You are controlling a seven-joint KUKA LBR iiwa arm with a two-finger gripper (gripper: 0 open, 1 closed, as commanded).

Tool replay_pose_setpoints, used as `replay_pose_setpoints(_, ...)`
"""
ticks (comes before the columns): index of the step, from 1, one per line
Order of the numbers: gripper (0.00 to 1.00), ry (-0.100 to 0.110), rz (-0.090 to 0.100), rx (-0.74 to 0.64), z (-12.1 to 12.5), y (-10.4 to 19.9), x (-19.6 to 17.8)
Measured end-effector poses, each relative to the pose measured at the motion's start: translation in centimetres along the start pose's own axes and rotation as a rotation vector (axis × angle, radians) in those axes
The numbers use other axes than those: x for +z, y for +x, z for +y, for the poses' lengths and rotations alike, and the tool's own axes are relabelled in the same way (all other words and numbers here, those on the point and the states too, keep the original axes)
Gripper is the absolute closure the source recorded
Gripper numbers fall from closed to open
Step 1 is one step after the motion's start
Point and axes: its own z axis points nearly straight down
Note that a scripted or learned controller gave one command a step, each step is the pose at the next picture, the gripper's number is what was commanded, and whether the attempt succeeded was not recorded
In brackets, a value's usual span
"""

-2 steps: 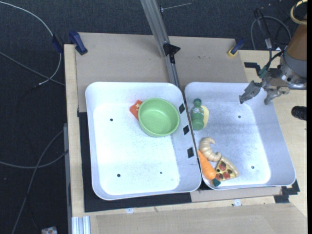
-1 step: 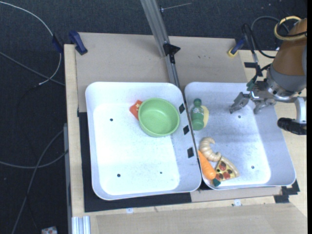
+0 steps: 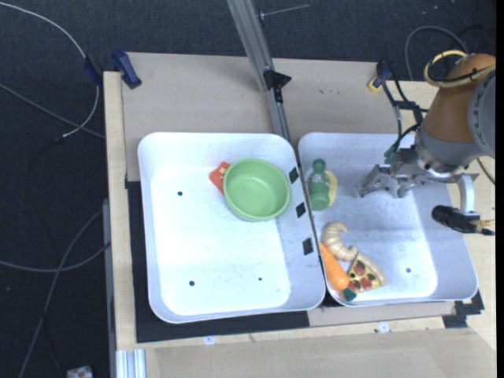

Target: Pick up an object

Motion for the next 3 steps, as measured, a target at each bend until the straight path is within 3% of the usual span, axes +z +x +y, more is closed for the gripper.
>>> replay_pose_setpoints(1, 1.0, -0.01, 0.0, 0.0, 0.3, 0.0, -1.8)
replay_pose_setpoints(2, 1.0, -0.024, -0.007, -0.002, 0.8, 0.7, -8.3)
replay_pose_setpoints(3, 1.0, -0.025, -0.007, -0.001, 0.9, 0.8, -14.0)
